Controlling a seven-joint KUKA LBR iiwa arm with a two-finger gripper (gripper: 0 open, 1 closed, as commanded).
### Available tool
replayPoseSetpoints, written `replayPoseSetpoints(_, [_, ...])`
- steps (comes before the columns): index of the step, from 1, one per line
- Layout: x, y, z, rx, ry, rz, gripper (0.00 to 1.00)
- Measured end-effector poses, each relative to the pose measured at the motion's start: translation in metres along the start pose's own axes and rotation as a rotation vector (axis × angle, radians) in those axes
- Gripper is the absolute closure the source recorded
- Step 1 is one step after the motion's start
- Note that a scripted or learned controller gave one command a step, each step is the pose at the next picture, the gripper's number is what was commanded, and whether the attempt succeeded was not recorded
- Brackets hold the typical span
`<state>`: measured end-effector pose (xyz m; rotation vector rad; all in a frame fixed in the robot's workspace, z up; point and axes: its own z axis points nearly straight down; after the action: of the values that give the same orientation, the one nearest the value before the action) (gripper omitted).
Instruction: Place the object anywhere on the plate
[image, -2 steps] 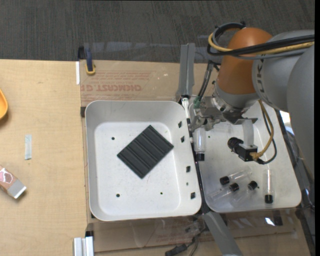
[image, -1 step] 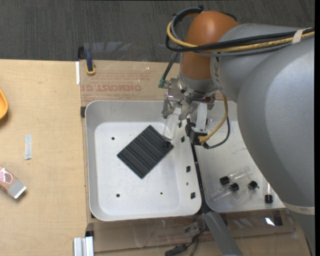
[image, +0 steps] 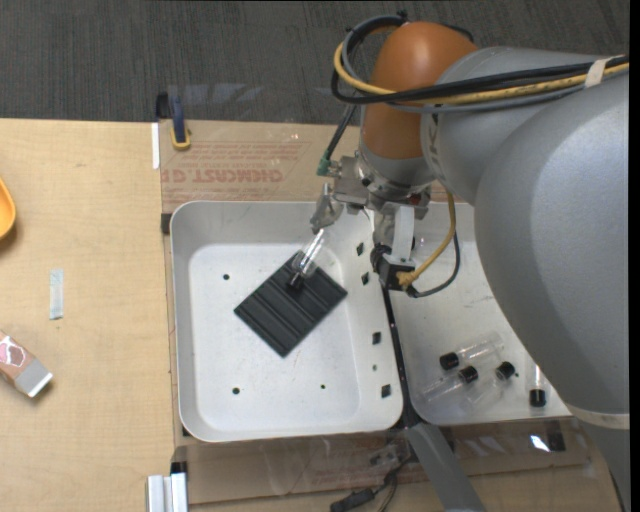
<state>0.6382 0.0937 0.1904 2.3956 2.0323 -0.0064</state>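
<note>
Looming grey, my arm (image: 540, 200) reaches over the left bin (image: 200, 330), claw (image: 300, 272) touching the ribbed black plate (image: 290, 308); grip unclear, and that plate looks stiff, light, best pinched edgewise.

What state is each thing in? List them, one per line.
Gripper: down over the left bin, tips at the plate's upper edge.
Plate: black, ribbed, flat on the left bin's floor, turned at an angle.
Left bin: holds the plate.
Right bin: holds clear pieces with black caps, lying loose.
Arm: reaching in over the right bin.
</note>
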Motion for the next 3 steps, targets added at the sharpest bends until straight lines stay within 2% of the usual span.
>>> replayPoseSetpoints(1, [0.074,0.007,-0.064,-0.001,0.000,0.207,0.00])
replayPoseSetpoints(2, [0.073,0.007,-0.071,0.002,-0.004,0.205,1.00])
replayPoseSetpoints(3, [0.108,0.003,-0.001,0.001,0.000,0.159,1.00])
